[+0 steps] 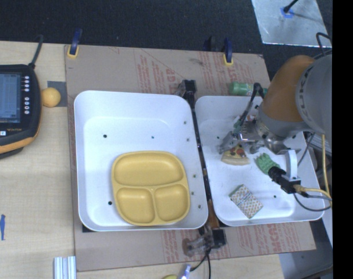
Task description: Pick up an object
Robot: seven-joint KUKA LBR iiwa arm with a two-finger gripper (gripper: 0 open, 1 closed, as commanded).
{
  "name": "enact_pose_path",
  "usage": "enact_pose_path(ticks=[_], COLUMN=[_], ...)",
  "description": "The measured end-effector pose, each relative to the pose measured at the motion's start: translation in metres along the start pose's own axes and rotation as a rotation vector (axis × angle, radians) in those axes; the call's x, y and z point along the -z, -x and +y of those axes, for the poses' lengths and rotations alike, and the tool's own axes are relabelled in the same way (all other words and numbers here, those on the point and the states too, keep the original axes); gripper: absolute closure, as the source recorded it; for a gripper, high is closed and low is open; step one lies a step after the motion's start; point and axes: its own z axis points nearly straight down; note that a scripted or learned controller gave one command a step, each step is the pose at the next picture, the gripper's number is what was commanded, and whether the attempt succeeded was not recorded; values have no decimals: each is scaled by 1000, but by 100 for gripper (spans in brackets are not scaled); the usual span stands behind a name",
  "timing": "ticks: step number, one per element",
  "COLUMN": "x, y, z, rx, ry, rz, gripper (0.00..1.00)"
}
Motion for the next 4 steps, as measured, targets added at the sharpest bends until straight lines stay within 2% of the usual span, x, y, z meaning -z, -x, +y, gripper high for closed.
enact_pose_path(ticks=[1, 2, 3, 4], x=[0, 11, 10, -1], y=[6, 7, 7, -7], z=[32, 32, 32, 11], rx=[0, 2, 3, 0], ry=[0, -1, -1, -3], rz=[1, 1, 1, 0], gripper=[0, 100, 0, 0])
